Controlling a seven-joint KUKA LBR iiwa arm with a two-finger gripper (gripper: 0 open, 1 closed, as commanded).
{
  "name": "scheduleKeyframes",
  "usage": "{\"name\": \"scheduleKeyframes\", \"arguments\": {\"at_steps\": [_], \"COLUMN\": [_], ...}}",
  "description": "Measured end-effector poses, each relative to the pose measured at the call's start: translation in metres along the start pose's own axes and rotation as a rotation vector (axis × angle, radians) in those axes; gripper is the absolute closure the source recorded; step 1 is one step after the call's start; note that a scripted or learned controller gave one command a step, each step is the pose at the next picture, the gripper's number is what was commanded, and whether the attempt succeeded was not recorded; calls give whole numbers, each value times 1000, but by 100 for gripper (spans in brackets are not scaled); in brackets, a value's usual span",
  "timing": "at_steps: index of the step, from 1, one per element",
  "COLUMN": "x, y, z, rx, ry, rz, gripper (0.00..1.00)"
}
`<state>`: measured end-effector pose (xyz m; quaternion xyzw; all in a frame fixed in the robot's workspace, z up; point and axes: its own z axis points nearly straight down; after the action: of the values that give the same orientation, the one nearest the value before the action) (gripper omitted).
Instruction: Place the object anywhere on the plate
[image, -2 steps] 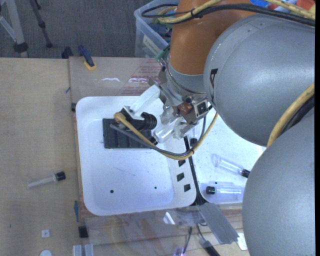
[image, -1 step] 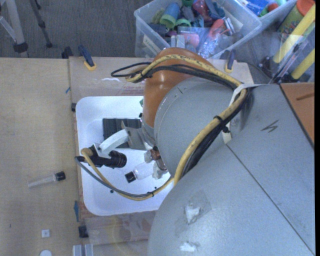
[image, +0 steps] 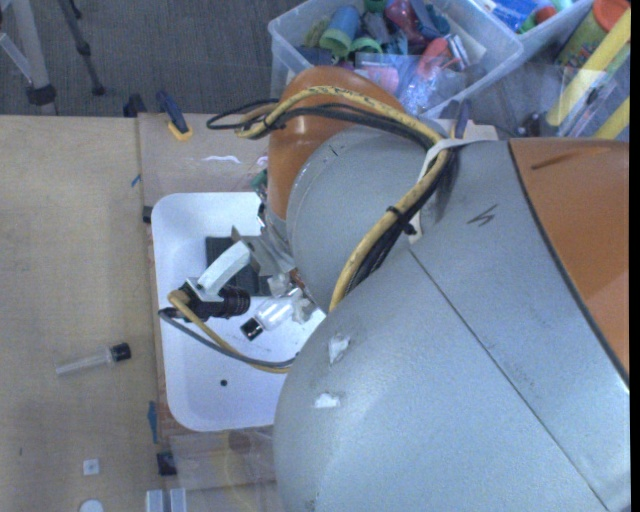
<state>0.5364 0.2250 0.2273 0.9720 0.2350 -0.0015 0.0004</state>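
My grey arm with its orange band (image: 330, 110) reaches in from the right and covers most of the view. Its wrist hangs low over the left white bin (image: 190, 395), and the gripper (image: 268, 314) sits close to the bin's floor near the middle. A flat black thing (image: 219, 248) lies on the bin floor just behind the gripper, partly hidden by it. A small pale metallic piece shows at the gripper's tip; I cannot tell whether it is a finger or an object. The arm hides the right side of the bench.
A clear tub of colourful toys (image: 400, 45) stands behind the bench. A small clear tube with a black cap (image: 92, 358) lies on the wooden top at left. A tiny dark speck (image: 223, 381) is on the bin floor.
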Motion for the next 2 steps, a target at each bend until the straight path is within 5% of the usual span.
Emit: {"name": "scheduleKeyframes", "arguments": {"at_steps": [1,2], "x": [56,96], "y": [30,55], "z": [49,26], "rx": [0,1], "ry": [1,0], "rz": [2,-323], "gripper": [100,100]}}
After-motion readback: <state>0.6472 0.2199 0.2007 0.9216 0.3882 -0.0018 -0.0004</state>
